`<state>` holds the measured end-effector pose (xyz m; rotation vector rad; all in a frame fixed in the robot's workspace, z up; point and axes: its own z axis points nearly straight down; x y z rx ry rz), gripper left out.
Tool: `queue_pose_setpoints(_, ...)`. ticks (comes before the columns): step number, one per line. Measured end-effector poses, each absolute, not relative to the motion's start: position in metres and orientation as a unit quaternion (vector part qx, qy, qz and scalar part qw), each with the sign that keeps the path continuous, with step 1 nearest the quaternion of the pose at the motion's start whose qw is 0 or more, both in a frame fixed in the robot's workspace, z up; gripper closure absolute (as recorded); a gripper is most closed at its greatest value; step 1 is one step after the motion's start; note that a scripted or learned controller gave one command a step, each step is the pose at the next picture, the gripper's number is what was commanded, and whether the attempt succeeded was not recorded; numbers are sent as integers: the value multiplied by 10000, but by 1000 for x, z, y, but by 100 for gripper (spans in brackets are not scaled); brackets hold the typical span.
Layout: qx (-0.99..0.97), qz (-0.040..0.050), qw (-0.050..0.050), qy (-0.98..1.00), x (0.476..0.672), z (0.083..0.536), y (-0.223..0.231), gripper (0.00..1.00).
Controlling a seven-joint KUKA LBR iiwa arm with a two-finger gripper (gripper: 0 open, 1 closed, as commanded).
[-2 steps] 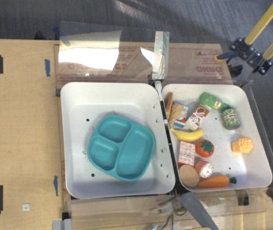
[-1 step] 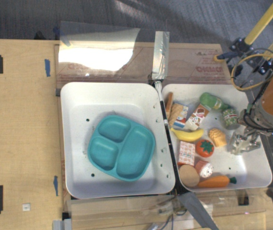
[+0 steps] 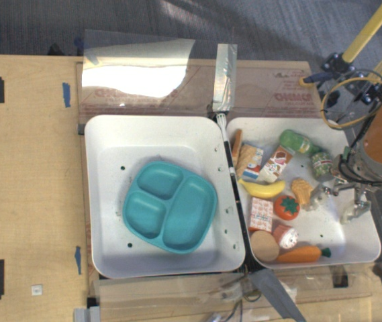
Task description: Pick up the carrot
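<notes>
Left bin: teal tray with three compartments, sitting near the middle, a bit toward the front edge, rotated off-square to the bin walls.

Right bin, left to right:
- Along the left wall, a thin orange-brown stick at the back, a cracker box beside it, a pink-and-white carton further forward, a tan ball at the front-left corner.
- Milk carton just right of the cracker box, banana lying across below both.
- Tomato right of the pink carton, a small red-and-white can in front of it, touching the ball.
- Carrot lies flat along the front wall, just right of the ball, tip end pointing toward the front-right corner. Nothing on top of it.
- Green bottle at the back, a green can right of it, a tan waffle-textured piece near the middle.

Tool is at the right side of the right bin, over bare floor between the waffle piece and the right wall, well apart from the carrot. Fingers stand apart, nothing between them. Arm comes in over the right edge of the tabletop.
</notes>
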<state>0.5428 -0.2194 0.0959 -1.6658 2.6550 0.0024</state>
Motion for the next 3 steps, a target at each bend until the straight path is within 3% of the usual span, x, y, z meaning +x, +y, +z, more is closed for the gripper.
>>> queue_pose_setpoints(1,-4818,-18,53,8762,563,90,-146,0)
queue_pose_setpoints(2,-3766,-30,64,9263,521,90,-119,0)
queue_pose_setpoints(3,-4069,-43,57,9134,540,268,-167,0)
